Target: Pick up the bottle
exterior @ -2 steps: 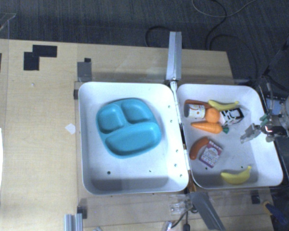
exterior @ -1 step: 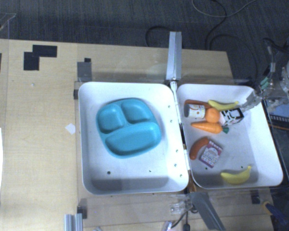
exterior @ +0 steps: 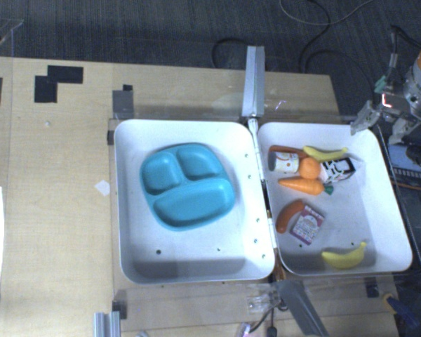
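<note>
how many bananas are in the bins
2, both in the right bin. One banana lies at the far side, against the pile of items. The other banana lies alone near the front edge. Another could be hidden under the pile.

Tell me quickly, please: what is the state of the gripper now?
Gripper: cannot be told; it sits at the right bin's far right corner, away from the bottle.

bottle point(exterior: 285, 161) lying in right bin point(exterior: 389, 209) | blue tray point(exterior: 188, 186) in left bin point(exterior: 130, 209)
</note>
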Action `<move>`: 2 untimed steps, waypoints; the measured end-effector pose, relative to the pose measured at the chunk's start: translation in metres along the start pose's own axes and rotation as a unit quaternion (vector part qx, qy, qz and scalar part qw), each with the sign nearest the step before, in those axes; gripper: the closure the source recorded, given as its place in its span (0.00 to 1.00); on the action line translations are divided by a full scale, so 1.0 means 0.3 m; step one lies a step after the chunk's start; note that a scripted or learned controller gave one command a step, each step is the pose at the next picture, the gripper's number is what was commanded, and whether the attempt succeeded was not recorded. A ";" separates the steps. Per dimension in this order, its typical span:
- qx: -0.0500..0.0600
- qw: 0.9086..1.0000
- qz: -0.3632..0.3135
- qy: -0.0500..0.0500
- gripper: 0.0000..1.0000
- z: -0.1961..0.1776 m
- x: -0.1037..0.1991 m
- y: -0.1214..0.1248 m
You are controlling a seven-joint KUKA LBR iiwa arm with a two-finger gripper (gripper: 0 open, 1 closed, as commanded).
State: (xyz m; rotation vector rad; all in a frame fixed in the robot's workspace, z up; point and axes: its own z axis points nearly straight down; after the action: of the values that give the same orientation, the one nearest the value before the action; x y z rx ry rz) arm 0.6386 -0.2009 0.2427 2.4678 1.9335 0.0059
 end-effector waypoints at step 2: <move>0.001 0.999 0.045 0.000 1.00 -0.198 0.013 -0.256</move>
State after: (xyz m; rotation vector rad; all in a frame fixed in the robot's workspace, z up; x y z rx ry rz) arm 0.5647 -0.1787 0.3015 2.5536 1.8221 0.0055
